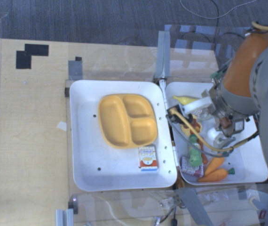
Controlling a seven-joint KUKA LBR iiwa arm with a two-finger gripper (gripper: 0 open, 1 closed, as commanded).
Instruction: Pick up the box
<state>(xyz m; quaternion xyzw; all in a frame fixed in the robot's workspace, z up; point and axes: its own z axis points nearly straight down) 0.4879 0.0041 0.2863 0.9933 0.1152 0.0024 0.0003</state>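
**Camera view: one box in the left bin, arm over the right bin**

Two white bins sit side by side on the bench. The left bin (84, 126) holds two things. One is a yellow divided tray (127, 120) with three compartments, lying flat near the bin's middle. The other is the single box (148, 157), a small carton with a red-and-yellow printed face and a blue strip along its near edge. It lies flat just beside the tray's near-right corner, between the tray and the bin's near rim, apart from the arm.

The right bin (254, 166) is crowded compared with the tray's bin. To the right of the tray, across the divider, lie one yellow banana-like piece (185, 99), two orange carrots (214, 171) close together at the near edge, a small green item (195, 157) and a small purple-and-white packet (185, 164). Some other small pieces there are too jumbled to name.

The arm (249, 74), grey with its orange band, reaches over the right bin, with yellow and black cables looping beneath it. The gripper (224, 126) hangs above that bin's clutter, well to the right of the tray; whether its jaws are released or clenched cannot be told here.
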